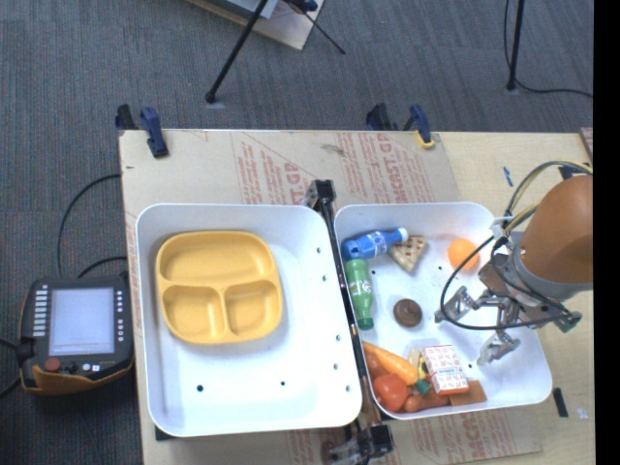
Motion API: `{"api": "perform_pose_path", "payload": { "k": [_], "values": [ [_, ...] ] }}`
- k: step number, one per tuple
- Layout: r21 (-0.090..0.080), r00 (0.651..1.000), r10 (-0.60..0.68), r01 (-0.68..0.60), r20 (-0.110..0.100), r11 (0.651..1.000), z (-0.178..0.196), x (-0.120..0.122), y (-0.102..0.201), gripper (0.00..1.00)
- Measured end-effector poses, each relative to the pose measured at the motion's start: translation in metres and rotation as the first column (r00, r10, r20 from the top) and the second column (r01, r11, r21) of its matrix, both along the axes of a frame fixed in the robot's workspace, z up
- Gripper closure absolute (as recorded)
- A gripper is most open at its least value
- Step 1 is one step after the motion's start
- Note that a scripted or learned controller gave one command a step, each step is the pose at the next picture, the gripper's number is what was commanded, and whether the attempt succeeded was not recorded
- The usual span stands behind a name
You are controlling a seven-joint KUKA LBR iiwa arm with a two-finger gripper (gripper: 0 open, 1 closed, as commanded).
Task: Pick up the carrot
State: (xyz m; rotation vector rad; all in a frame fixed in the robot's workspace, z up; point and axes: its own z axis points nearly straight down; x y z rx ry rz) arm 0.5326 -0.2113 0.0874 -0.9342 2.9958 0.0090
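The carrot is orange with a green end and lies at the front left of the right bin, pointing toward the bin's front. It rests against a red tomato and a small printed box. My gripper hangs over the right half of this bin, to the right of the carrot and a little further back. Its two metal fingers are spread open with nothing between them. The carrot lies apart from the gripper, with the box between them.
The right bin also holds a blue bottle, a green bottle, a waffle piece, an orange ball and a brown cookie. A yellow divided plate sits in the left bin.
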Motion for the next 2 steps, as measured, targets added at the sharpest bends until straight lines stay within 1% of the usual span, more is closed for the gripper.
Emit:
{"api": "perform_pose_path", "payload": {
  "k": [1,2],
  "values": [
    [-0.001,0.993,-0.121,0.121,0.008,0.993,0.045,0.063,0.0,0.0],
    [0.003,0.992,-0.13,0.13,-0.005,0.992,0.04,-0.001,0.101,0.0]
  ]
}}
